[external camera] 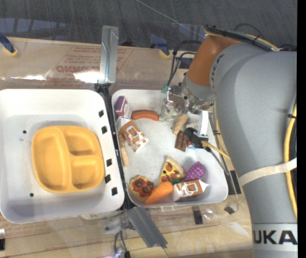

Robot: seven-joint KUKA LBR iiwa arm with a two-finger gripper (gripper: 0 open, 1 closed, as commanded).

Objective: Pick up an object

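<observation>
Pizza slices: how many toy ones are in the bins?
2. One pizza slice lies in the right bin beside the purple grapes; the other pizza slice sits at the front left corner by the carrot. The arm may hide more.

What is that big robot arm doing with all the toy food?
The grey arm reaches into the right bin, which is full of toy food. Its gripper is down at the far end, near a sausage and a chocolate bar. It holds nothing visible yet. A yellow tray sits in the left bin.
</observation>
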